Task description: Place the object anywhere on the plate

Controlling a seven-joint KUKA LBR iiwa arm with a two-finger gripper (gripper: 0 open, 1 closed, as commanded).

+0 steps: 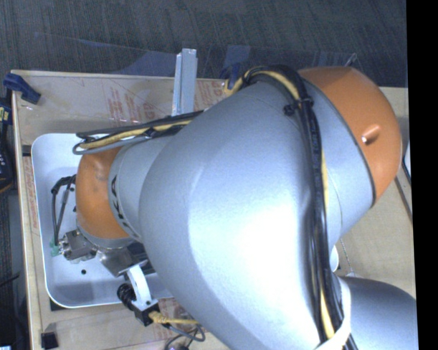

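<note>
Nearest the camera, the grey arm link spreads from the centre toward 5 o'clock, with its orange joint cap at 2 o'clock. A black and yellow cable bundle runs along it toward 10 o'clock. Lower down, at 9 o'clock, the orange band sits above the wrist. The gripper hangs below it, over the floor of the left white bin. Whether it is open, closed or holding anything cannot be told. Nor can the place of the object or the plate, since the arm covers most of both bins.

Judging by the low wrist, this is either the pick or the set-down. The next move probably calls for a straight lift clear of the bin wall.
</note>
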